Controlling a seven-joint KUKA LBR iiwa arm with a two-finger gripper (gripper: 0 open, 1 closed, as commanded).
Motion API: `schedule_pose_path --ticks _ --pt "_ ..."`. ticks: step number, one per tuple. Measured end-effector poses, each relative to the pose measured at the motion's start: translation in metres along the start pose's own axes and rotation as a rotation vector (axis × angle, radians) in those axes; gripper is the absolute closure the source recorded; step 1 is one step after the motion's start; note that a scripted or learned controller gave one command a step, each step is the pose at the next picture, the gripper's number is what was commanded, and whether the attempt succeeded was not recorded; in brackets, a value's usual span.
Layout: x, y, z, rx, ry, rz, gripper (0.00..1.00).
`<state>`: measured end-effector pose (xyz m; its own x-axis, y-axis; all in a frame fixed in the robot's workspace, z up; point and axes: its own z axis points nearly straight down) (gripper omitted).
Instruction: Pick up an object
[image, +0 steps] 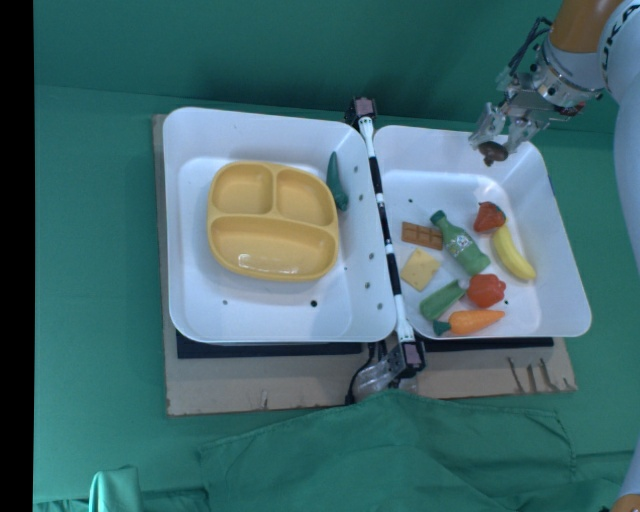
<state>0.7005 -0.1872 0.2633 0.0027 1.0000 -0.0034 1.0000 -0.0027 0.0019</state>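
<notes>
Small dark brown object (492, 153) pinched between the closed fingers of the end effector (495, 146), up over the far rim of the right bin (560, 300). Probably a light, rigid plastic toy, smooth and liable to slip; best gripped across its middle. Rounded, lumpy, too small to identify. Below in the bin: green bottle (461, 243), banana (513, 254), carrot (471, 321). Yellow tray (271, 221) in the left bin.

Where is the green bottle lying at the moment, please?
The green bottle lies in the right bin, near its middle, between the brown chocolate bar on its left and the banana on its right.
</notes>
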Motion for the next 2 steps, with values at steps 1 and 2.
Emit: schedule_pose_path --ticks 1,2 --pt "0.014 0.000 0.037 0.001 0.001 -0.001 1.00" --pt "0.029 0.000 0.067 0.002 -0.003 0.000 1.00"
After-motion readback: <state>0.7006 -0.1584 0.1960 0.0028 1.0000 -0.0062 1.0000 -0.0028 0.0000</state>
